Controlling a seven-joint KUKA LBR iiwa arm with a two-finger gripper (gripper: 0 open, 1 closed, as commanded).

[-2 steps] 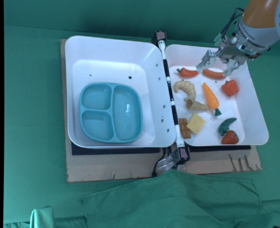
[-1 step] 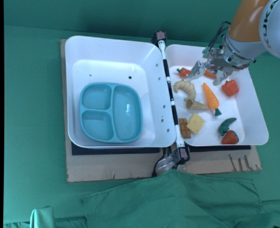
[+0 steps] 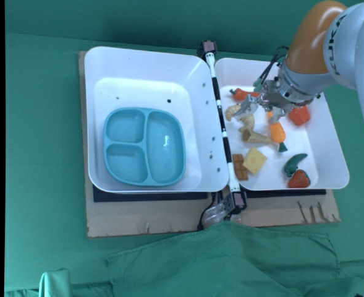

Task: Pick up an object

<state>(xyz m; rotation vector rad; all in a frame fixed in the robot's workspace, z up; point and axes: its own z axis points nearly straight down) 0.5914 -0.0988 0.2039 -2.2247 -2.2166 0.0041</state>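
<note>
Gripper (image 3: 263,108) low over the right bin (image 3: 330,159), toward its 12 o'clock wall. Spread or closed: cannot tell from this angle. Nothing seen clamped in it.

Just at 5 o'clock of it, orange toy carrot (image 3: 277,131), lying flat, green top pointing to 5 o'clock. At 3 o'clock, close by, red toy chunk (image 3: 300,115). At 10 o'clock, red-orange piece (image 3: 243,94) near the bin's far wall. At 9 o'clock, pale curled croissant-like piece (image 3: 232,111), just beside the gripper's grey metal. At 7 o'clock, beige pastry-like pieces (image 3: 253,132) lying together.

Farther out toward 6 o'clock, yellow cheese-like square (image 3: 254,161), with brown segmented bar (image 3: 239,166) just beside it at its 9 o'clock. Toward 5 o'clock, green curved piece (image 3: 295,161), and red strawberry-like piece (image 3: 299,179) touching it at its 6 o'clock.

Above the gripper at 1 o'clock, orange band (image 3: 314,39), then grey arm (image 3: 358,42) leaving at 3 o'clock.

At 9 o'clock of the right bin, black-and-white striped bar (image 3: 222,119) along the seam, then left bin (image 3: 144,64) bearing teal three-compartment plate (image 3: 110,119). Under both bins, cardboard sheet (image 3: 144,224); at 6 o'clock, green cloth (image 3: 231,262).
</note>
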